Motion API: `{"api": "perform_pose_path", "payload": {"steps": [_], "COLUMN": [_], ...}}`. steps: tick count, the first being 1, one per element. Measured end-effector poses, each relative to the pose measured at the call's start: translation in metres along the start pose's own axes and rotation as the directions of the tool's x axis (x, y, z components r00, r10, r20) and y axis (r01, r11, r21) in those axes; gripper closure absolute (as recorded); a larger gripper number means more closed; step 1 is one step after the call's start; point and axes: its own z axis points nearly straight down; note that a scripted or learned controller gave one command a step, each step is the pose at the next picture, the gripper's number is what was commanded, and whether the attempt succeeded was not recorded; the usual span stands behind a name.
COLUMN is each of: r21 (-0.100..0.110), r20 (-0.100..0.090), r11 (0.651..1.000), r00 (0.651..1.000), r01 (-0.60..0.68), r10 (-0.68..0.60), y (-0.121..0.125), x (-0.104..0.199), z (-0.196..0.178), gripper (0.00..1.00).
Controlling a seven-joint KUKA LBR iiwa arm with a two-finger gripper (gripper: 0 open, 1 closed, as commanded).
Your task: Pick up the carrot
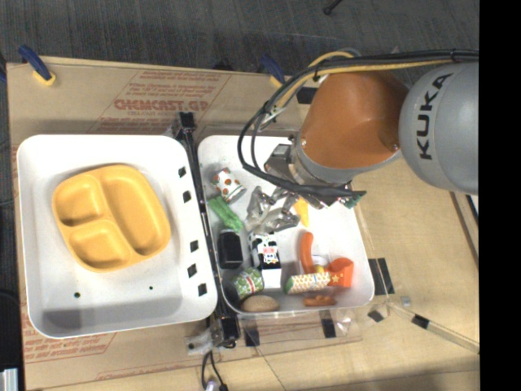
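The carrot [306,249], a short orange stick, lies upright in the view in the right bin [358,235], just right of a small cow-patterned box [267,254]. My gripper [273,212] hangs low over the middle of that bin, up and to the left of the carrot and apart from it. Its metal fingers [259,204] look open, with nothing between them. The orange wrist band and grey arm cover the bin's far right part.
Crowding the right bin are a green piece [221,213], a black block [230,249], a red-and-white toy [229,185], a yellow bit [303,211], a green can [249,283], a patterned box [310,281] and an orange-red cup [343,271]. A yellow divided plate [110,216] sits in the left bin [41,300].
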Motion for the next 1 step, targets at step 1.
{"api": "perform_pose_path", "payload": {"steps": [1], "r21": [0.005], "r20": [-0.006], "r11": [0.970], "r00": [0.970], "r01": [0.241], "r10": [-0.241], "y": [-0.0275], "x": [0.0223], "z": [-0.2383], "gripper": [1.00]}}
